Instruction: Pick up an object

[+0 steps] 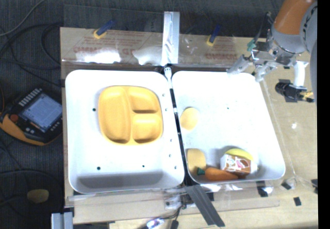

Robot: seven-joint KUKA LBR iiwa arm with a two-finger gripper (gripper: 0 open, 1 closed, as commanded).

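Here the arm (pixel 299 11), grey with its orange band, reaches in from the right and stops over the far right corner of the right bin (pixel 227 88), so the gripper (pixel 256 64) hangs just above that bin's far rim, well apart from everything inside. Whether the tool is released or clenched cannot be told from this slanted view, since its tip is small and tangled with cabling; nothing shows between it. The things to pick lie mostly along the near edge of the right bin: a carrot (pixel 219 174) lies on its side against the near wall, a small red-and-white carton (pixel 236 164) stands just behind it and touches a yellow round fruit (pixel 238 153), and a pale yellow piece (pixel 196 159) sits in the near left corner beside the carrot's green end. Another pale round piece (pixel 189 118) lies alone close to the left wall, midway along it. In the left bin (pixel 82 166) rests a yellow divided tray (pixel 130 114), roughly central. A handheld pendant (pixel 32 115) lies on the floor to the left of the bench.
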